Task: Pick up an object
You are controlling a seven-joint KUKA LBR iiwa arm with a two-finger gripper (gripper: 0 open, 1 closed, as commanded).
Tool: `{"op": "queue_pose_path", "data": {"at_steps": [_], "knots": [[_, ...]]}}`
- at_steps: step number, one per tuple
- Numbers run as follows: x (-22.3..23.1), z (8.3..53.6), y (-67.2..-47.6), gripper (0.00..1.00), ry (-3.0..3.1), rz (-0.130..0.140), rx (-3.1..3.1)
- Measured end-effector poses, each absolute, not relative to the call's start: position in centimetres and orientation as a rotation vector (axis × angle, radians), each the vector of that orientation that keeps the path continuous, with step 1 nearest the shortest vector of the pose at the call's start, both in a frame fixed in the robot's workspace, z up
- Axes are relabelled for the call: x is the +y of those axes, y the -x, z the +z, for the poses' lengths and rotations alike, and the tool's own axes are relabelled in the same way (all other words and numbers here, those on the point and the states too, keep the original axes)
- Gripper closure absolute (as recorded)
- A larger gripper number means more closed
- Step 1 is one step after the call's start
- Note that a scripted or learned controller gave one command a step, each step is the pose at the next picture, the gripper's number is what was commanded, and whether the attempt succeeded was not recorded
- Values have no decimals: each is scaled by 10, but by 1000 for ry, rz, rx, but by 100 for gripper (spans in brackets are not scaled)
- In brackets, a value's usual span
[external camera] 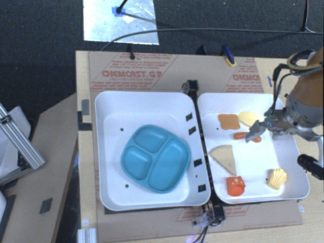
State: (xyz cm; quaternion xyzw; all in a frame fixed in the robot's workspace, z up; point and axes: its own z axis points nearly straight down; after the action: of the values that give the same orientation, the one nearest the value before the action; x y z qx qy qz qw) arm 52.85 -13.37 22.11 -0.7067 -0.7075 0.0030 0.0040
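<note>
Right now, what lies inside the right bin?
The right bin holds a toast slice, yellow chip, cheese wedge, red pepper and shell pasta. The tool covers part of an orange sausage.

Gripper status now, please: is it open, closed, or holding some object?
Gripper: it cannot be told whether open or closed; it hangs over the right bin, just above a small red-orange piece.

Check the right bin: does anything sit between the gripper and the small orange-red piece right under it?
Nothing visible does. The gripper hangs right over the orange-red piece in the right bin, between the orange slab and the pale yellow piece.
</note>
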Motion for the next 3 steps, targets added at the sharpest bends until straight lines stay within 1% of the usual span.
{"op": "queue_pose_path", "data": {"at_steps": [1, 2, 3], "knots": [[-133, 227, -531, 0, 2218, -1, -2226], [-135, 182, -524, 0, 2219, 2, -2222], [-138, 139, -528, 0, 2219, 1, -2222]]}}
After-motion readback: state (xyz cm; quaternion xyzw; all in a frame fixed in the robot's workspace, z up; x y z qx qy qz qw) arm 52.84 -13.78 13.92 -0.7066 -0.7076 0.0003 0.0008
